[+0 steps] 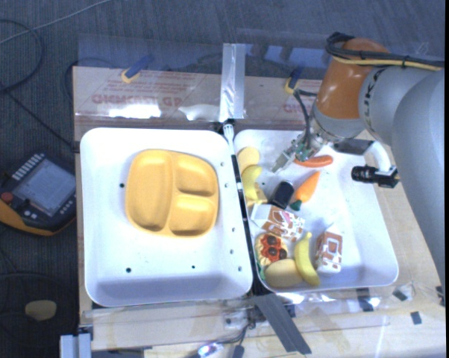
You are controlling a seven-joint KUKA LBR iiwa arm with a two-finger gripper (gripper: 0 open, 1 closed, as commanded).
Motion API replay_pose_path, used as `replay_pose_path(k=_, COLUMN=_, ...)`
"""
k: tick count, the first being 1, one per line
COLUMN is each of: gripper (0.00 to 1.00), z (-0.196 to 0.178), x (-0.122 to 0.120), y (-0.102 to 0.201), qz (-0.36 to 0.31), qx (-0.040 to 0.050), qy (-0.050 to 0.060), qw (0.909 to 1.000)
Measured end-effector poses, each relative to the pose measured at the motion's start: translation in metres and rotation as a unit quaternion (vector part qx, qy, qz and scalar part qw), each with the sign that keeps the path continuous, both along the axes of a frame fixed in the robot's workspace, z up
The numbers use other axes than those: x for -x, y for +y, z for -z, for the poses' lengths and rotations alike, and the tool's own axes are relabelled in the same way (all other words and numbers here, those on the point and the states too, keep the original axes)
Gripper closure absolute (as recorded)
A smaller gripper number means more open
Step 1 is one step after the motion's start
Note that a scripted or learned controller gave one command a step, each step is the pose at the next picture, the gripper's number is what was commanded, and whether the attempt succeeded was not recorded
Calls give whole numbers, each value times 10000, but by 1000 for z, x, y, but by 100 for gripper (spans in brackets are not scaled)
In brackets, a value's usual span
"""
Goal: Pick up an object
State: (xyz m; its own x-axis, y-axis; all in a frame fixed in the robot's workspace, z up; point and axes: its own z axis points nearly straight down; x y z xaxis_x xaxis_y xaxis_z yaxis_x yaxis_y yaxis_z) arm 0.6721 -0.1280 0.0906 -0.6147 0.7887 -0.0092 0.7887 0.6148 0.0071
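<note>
Nearest us in the right bin (374, 263) lie a banana (306, 259) and snack packets. Further back, the carrot (308, 186) lies slanted, its top pointing down-left, just below the gripper (293, 155). Whether those fingers are spread or closed, I can't tell. Nothing visibly held.

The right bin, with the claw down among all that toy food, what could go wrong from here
1. Crowding: the claw sits low in the right bin, close to the carrot, a black piece and yellow pieces, so it may nudge neighbours or catch two at once.
2. It is near the divider between the bins, which could block a finger.
3. The carrot's tapered shape may slip out.
</note>
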Motion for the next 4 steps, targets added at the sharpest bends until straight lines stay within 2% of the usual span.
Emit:
replay_pose_path(k=1, gripper=100, z=0, x=8, y=-5, qz=-496, qx=15, qy=-14, qw=9988)
replay_pose_path(k=2, gripper=100, z=-1, x=5, y=6, qz=-1409, qx=39, qy=-6, qw=9900)
replay_pose_path(k=3, gripper=0, z=0, x=10, y=11, qz=-1434, qx=-29, qy=121, qw=9896)
replay_pose_path(k=4, gripper=0, z=-47, x=41, y=12, qz=1176, qx=-14, qy=56, qw=9930)
